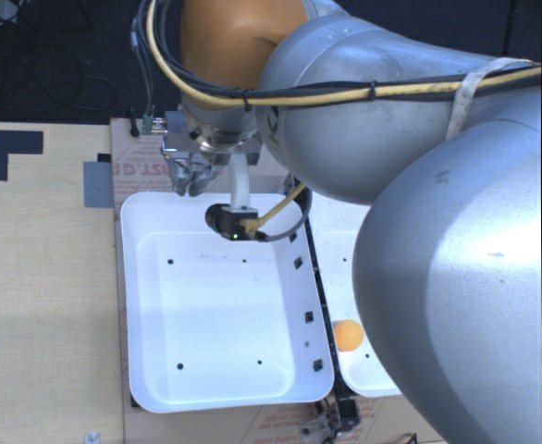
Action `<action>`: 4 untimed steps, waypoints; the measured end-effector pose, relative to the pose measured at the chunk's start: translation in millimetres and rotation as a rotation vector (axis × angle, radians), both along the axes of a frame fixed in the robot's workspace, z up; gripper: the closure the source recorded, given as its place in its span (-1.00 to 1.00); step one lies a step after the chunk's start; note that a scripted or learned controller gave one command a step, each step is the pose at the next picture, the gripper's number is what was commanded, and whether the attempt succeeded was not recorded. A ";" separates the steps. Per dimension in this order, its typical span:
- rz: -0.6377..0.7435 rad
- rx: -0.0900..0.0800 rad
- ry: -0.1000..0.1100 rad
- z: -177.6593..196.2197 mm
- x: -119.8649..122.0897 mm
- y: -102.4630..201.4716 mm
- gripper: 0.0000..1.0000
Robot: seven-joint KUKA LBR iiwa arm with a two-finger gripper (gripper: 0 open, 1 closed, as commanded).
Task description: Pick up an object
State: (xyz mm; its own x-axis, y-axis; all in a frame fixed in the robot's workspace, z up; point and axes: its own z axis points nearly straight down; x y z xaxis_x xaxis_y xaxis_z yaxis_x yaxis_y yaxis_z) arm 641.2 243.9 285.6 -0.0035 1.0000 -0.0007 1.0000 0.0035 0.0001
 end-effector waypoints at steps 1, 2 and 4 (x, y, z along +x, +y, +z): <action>0.006 -0.003 0.005 8.9 -1.8 0.3 1.00; 0.013 -0.005 0.008 18.1 -2.3 1.1 1.00; 0.027 -0.007 0.013 36.6 -3.1 2.7 1.00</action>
State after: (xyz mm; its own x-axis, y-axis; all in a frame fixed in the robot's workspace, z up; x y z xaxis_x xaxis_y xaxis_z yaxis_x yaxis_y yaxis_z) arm 638.0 246.6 322.2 -0.0310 0.9995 -0.0078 0.9994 0.0309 -0.0135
